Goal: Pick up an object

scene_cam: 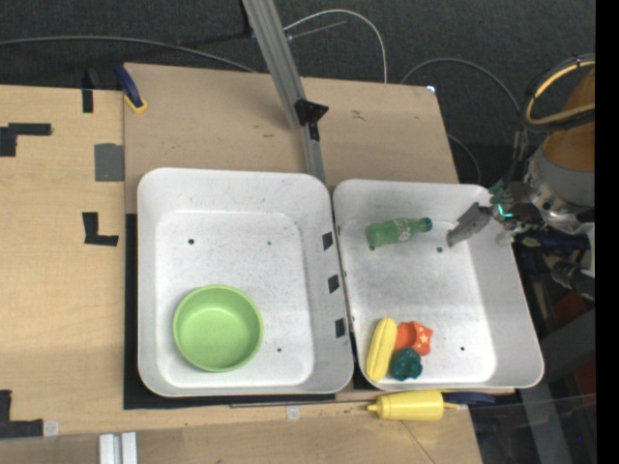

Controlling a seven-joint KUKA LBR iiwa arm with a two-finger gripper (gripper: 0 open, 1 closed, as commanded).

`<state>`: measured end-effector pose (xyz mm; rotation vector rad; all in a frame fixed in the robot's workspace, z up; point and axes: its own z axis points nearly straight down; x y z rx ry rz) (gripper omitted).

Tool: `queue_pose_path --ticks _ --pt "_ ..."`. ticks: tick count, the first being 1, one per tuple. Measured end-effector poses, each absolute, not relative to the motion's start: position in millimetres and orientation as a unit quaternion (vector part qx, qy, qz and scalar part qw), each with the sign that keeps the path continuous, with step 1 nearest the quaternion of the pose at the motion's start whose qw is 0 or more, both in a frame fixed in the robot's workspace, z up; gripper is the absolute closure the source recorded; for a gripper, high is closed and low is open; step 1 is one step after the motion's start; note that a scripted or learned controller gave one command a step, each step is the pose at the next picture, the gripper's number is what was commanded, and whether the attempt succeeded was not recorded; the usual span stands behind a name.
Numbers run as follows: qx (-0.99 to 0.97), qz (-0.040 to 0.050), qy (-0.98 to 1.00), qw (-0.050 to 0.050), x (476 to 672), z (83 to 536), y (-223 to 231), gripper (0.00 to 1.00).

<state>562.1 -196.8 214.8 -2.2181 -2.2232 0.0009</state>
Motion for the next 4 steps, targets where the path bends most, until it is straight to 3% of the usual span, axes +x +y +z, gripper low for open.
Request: queue_pose_path --ticks 2,3,4 --pt "-0.706 0.0022 -0.708 0.003 569.4 106.6 -183.0 0.0" --pt "-0.706 0.0009 -0.708 0.0 569.6 88.7 -182.5 0.0" --pt "-0.706 0.0008 -0.708 0.0 569.7 98.8 -181.9 1.0"
